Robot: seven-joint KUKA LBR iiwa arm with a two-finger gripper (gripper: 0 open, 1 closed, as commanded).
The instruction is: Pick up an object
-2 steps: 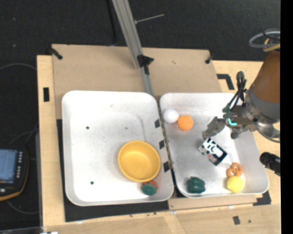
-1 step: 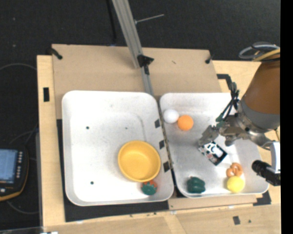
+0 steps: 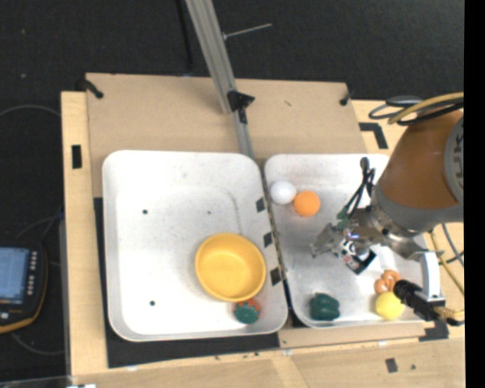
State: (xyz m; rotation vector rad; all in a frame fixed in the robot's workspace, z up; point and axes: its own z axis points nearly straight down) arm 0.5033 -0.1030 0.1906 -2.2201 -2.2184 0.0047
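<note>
Grey and orange, the big robot arm (image 3: pixel 424 172) leans in from the right and hangs over the right-hand shallow white bin (image 3: pixel 307 172), and its two-finger gripper (image 3: pixel 345 245) sits low above the bin's bare middle floor. Nothing shows between the fingers, and whether they are spread or closed cannot be told from up here. Next door, the left-hand shallow white bin (image 3: pixel 145 208) carries the round yellow plastic bowl (image 3: pixel 230 266) at its near right, with a small green-and-red toy (image 3: pixel 246 311) tucked just beside the bowl's rim. Back in the working bin, the candidates lie scattered around the gripper, all apart from it: a dark green lumpy toy (image 3: pixel 325 306) by the near wall, a yellow round toy (image 3: pixel 389 305) and a little orange piece (image 3: pixel 385 282) in the near right corner, then an orange ball (image 3: pixel 306 204) touching a white ball (image 3: pixel 283 191) toward the far left. Judging by the pose, the grasp is not yet made.
</note>
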